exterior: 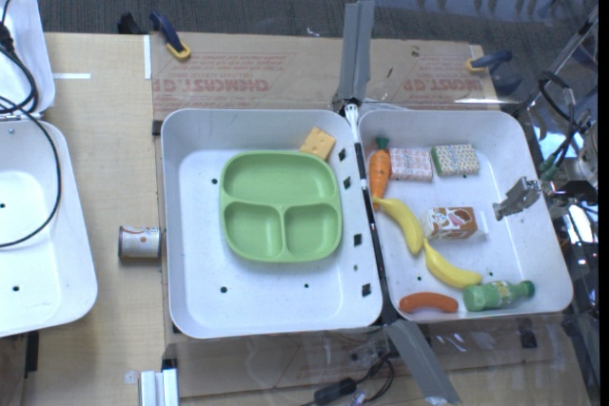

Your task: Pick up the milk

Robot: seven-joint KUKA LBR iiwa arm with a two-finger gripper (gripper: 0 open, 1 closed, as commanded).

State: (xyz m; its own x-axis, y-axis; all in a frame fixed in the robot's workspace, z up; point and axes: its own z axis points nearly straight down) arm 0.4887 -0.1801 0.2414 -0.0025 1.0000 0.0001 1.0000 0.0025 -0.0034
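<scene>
Two shallow white bins are set side by side on a bench (105, 166) lined with cardboard. The left bin (190, 233) is occupied by a green divided plate (282, 206), with a yellow wedge of cheese (318, 144) lying just beyond its far right corner. The right bin (533, 204) is stocked with smaller items: two bananas, one (403, 222) near the centre divider and another (449, 269) just below it, an orange carrot (380, 166) along the divider, a green bottle (497, 294) laid on its side at the near right corner, a red sausage (429, 302) beside the bottle, and two speckled packets, one pink (411, 163) and one greenish (455, 159), at the far side. The milk carton (451, 222) is found lying flat near the middle of the right bin, between the bananas and the gripper. The gripper (517, 199) is seen just right of the carton, apart from it, nothing held; whether its opening is wide or narrow cannot be told.
</scene>
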